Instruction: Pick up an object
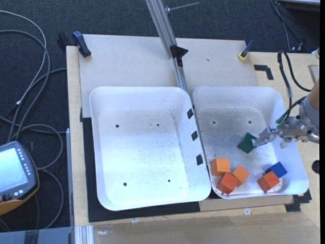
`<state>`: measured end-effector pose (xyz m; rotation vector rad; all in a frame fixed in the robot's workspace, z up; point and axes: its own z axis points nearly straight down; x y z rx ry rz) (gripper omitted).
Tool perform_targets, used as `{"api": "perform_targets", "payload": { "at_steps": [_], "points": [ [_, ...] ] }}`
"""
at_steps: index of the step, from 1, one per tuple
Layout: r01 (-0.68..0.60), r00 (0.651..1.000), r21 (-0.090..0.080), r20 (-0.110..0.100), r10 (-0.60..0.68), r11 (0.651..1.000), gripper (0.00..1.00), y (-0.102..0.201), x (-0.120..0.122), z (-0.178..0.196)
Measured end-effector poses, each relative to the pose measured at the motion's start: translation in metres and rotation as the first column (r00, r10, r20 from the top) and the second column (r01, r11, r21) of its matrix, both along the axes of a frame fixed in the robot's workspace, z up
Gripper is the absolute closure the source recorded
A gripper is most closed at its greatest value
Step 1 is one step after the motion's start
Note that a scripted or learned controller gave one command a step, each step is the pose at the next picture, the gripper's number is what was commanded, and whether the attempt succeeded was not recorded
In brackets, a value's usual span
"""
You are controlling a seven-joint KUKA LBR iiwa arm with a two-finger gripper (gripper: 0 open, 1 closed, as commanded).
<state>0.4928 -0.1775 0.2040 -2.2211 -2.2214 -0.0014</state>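
The right bin (233, 101) holds several small blocks. A dark green block (247, 143) lies near its middle. Along the bin's front wall sit an orange block (220, 165), a second orange block (240, 174), a red-orange block (228, 183), another red-orange block (268, 181) and a blue block (278, 169). My gripper (267, 137) reaches in from the right, low over the bin. Its tip is at the green block's right edge. Nothing is visibly held.
The left bin (99, 98) stands beside the right one, with a metal pole (161, 22) rising at a slant behind the gap between them. Cables (289, 85) hang near the arm at the right. Blue (81, 43) and yellow (245, 53) clamps hold the backboard's far corners.
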Motion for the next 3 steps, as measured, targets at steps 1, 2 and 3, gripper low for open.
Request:
{"api": "perform_targets", "payload": {
  "at_steps": [1, 2, 3],
  "points": [
    [-0.006, 1.000, 0.005, -0.008, 0.006, 1.000, 0.00, 0.064, -0.005, -0.061],
    [-0.002, 1.000, -0.002, 0.001, 0.002, 1.000, 0.00, 0.043, 0.059, -0.106],
    [-0.003, 1.000, 0.001, 0.001, 0.003, 1.000, 0.00, 0.043, 0.104, -0.104]
  ]
}}
